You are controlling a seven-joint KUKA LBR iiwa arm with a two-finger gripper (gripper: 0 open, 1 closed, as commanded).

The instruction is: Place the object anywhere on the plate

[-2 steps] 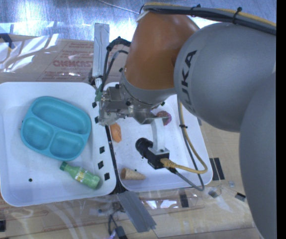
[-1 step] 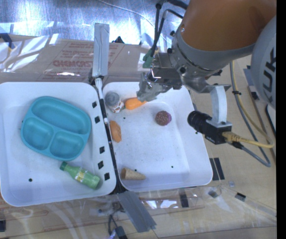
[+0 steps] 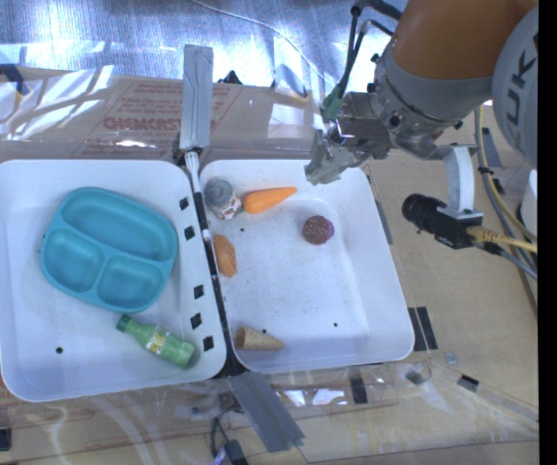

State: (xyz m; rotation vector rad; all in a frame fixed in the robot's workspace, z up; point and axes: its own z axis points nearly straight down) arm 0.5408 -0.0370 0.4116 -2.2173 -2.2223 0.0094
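Your gripper (image 3: 324, 168) hovers beside the carrot (image 3: 268, 200) at the right bin's (image 3: 380, 294) far rim, finger spread impossible to tell, blue plate (image 3: 108, 248) well left of the carrot

I work in a robotics lab, not a kitchen: two shallow white plastic bins (image 3: 26, 356) sit side by side on a pale wooden bench (image 3: 472, 308), loose cables (image 3: 510, 240) trail beside me, and the food is toys, like the orange plastic carrot (image 3: 268, 200).
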